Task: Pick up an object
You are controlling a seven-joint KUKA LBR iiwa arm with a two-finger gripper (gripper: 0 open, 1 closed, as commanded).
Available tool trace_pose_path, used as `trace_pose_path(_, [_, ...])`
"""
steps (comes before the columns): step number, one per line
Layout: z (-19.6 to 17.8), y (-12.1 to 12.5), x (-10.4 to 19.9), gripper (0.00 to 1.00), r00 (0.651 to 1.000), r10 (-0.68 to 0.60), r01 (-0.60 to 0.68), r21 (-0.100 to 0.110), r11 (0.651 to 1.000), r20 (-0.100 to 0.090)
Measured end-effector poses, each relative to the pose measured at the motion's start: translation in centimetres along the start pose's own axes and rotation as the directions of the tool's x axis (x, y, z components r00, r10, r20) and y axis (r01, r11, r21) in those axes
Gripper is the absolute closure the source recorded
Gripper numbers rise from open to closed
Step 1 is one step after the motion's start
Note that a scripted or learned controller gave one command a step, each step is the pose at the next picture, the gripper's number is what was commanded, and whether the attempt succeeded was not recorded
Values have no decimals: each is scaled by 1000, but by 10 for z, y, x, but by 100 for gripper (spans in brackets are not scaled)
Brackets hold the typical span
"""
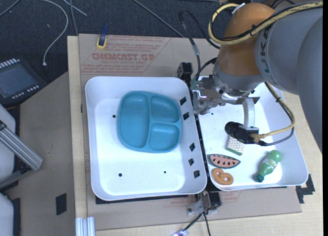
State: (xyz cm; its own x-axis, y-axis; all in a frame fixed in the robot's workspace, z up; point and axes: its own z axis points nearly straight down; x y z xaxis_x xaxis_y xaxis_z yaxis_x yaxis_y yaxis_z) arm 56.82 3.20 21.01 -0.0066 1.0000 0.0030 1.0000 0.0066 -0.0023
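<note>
My gripper (206, 98) hangs under the orange-banded wrist, over the far left part of the right bin (287, 127), close to the wall between the two bins. Several small objects lie at that bin's near end: a watermelon-slice toy (224, 161), an orange ring-shaped piece (223, 177), a green bottle (269, 164) and a pale green-speckled piece (236, 147). All of them lie apart from the gripper, toward the front. A blue divided plate (149, 121) rests in the left bin (102, 148).
A black plug on a yellow cable (240, 130) hangs from the arm just above the speckled piece. The grey arm covers the right bin's far right corner. Cardboard (133, 53) lies behind the bins, with loose cables on the dark floor beyond.
</note>
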Motion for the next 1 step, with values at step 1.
trace_pose_path(1, [-12,0,48,100,1000,1,-1,-4,1000,0])
